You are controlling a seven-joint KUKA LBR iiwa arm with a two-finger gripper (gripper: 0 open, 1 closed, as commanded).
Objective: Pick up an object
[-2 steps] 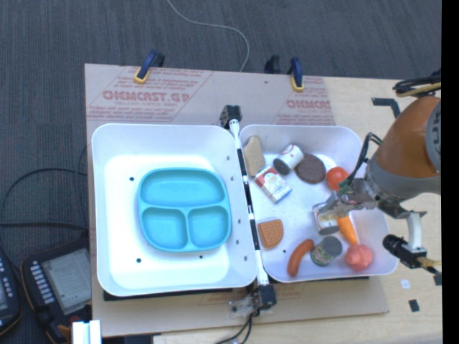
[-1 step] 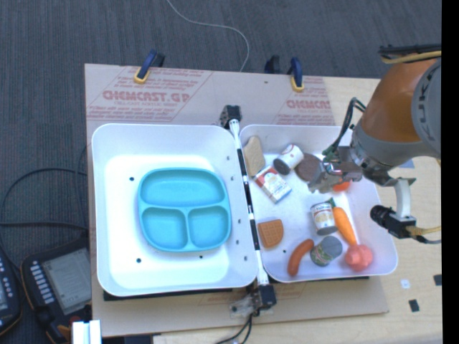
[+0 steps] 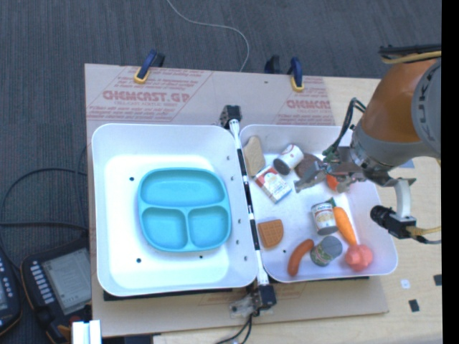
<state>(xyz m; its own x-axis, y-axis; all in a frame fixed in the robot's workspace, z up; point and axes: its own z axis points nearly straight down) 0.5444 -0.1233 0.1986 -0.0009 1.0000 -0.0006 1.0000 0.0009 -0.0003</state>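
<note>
Carrot [image 3: 346,225]: note its orange, tapered body lying in the right bin [image 3: 380,264]; you cannot tell the gripper [image 3: 324,174] state.

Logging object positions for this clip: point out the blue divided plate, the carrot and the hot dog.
blue divided plate [image 3: 185,209]: camera view, on the ridge between compartments.
carrot [image 3: 345,224]: camera view, mid-length of its orange body.
hot dog [image 3: 300,256]: camera view, middle of the sausage.
</note>
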